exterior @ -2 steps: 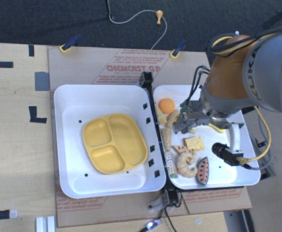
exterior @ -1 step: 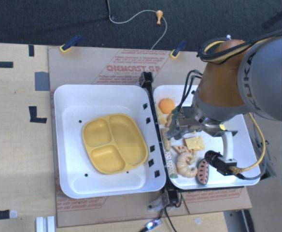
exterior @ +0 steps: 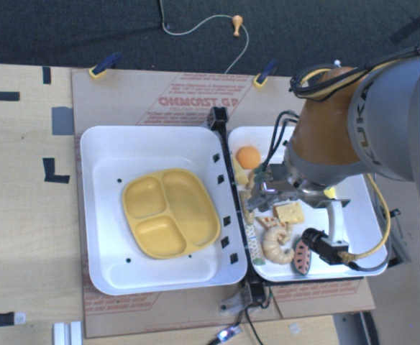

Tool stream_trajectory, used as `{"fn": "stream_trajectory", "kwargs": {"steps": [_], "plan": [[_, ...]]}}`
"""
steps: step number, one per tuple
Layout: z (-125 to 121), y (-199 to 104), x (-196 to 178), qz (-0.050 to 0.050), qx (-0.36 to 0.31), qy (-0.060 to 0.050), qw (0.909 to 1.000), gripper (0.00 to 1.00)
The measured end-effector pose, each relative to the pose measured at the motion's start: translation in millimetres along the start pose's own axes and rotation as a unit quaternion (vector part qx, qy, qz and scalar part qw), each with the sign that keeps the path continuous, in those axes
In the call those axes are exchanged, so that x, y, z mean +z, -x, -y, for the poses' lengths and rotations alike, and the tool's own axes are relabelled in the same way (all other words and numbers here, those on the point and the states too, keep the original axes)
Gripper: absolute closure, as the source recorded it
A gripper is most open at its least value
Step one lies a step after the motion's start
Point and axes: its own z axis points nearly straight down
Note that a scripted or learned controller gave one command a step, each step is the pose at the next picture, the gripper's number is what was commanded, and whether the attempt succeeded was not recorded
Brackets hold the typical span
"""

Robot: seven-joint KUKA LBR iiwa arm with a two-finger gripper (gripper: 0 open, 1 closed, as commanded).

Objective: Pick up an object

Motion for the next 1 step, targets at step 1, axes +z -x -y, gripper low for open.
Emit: {"fn": "stream_trajectory", "kwargs": {"steps": [1], "plan": [[0.4, 5.3, -0.3, -0.001, 0.000, 0.001, 1.0000, 1.00]]}}
